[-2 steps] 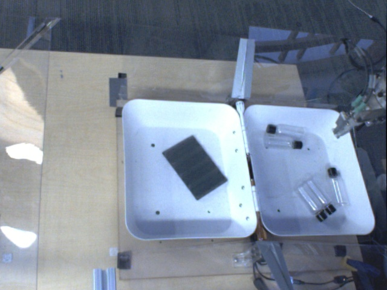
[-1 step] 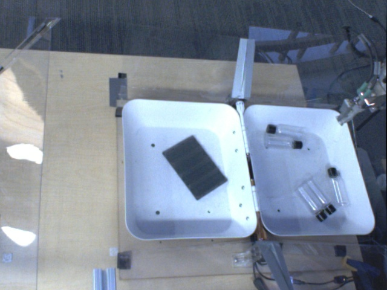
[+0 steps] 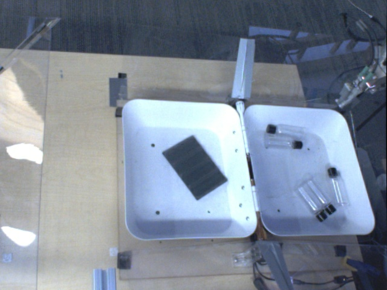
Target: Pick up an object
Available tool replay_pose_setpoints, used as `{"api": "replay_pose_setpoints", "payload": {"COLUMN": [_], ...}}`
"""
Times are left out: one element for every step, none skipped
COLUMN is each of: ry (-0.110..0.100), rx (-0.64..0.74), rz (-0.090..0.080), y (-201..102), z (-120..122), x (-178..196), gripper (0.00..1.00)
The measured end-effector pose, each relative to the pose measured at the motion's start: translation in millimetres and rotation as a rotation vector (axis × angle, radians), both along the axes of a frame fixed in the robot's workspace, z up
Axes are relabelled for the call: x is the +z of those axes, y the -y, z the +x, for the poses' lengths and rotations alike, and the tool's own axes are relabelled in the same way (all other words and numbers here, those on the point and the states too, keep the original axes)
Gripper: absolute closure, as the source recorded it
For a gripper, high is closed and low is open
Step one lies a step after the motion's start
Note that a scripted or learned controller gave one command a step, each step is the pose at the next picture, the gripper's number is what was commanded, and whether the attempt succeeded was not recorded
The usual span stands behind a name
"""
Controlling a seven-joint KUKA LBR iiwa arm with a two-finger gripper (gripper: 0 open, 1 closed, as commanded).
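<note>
1. Logging the layout against one landmark, the dark flat plate [image 3: 195,167], which lies skewed on the floor of the left bin [image 3: 130,162], clear of every wall.
2. Right of the plate, past the shared wall, the right bin [image 3: 357,162] holds clear vials with black caps. An upper pair [image 3: 283,138] lies level with the plate's far corner. A lower pair [image 3: 312,198] lies side by side and touching, nearer the camera than the plate. A single vial [image 3: 335,187] sits just beyond that pair, farthest from the plate.
3. All the vials lie on their sides (round bodies settle flat on the floor and may roll when nudged).
4. Hand: cannot tell its state from this view; nothing in either bin is lifted.
5. Judgement: the pick has not begun. The plate lies flush with the floor and offers little edge to pinch, so the vials look like easier targets; the touching pair may get pushed rather than gripped.
</note>
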State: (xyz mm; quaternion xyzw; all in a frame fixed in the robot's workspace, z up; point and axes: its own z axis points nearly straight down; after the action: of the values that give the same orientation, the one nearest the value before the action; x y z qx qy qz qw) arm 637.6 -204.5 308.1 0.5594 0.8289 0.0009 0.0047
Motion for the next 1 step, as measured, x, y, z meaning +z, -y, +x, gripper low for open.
{"api": "replay_pose_setpoints", "payload": {"ry": [0.009], "rx": [0.008], "rz": [-0.003], "y": [-2.1], "z": [2.5], "x": [12.3], "gripper": [1.0]}}
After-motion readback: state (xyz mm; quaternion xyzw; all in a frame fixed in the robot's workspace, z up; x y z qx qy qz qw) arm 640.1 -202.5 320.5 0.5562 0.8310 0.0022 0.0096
